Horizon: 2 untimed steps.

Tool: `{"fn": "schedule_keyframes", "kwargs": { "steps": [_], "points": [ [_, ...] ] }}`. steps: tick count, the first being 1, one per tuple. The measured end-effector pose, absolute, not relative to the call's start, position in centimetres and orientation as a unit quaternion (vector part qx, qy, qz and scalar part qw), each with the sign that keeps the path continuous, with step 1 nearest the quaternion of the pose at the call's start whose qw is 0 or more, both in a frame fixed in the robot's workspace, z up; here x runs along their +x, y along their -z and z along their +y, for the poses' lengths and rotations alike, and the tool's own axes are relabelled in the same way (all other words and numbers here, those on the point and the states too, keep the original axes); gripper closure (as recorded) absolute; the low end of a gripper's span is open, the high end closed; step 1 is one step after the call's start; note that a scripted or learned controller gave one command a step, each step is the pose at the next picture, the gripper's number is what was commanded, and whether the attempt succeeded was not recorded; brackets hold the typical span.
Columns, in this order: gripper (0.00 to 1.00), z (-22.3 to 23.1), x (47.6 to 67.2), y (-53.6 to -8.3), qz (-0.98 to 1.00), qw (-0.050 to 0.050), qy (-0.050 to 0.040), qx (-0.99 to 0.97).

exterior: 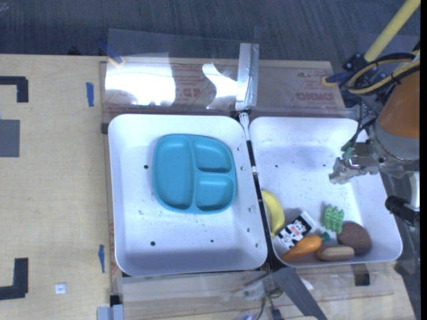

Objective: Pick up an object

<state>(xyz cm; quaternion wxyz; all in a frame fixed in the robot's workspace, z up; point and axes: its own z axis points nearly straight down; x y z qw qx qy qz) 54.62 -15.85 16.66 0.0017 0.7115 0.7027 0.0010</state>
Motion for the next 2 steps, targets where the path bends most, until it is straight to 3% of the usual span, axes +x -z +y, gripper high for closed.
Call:
{"fn": "schedule_keyframes", "kwargs": {
  "steps": [1, 2],
  "points": [
    [0.0, -15.8, 54.6, -16.6, 0.703, 0.001, -0.0002, 0.712],
    [0.0, -17.4, 50.6, -8.7, 0.712, 0.002, -0.0017, 0.702]
  ]
}}
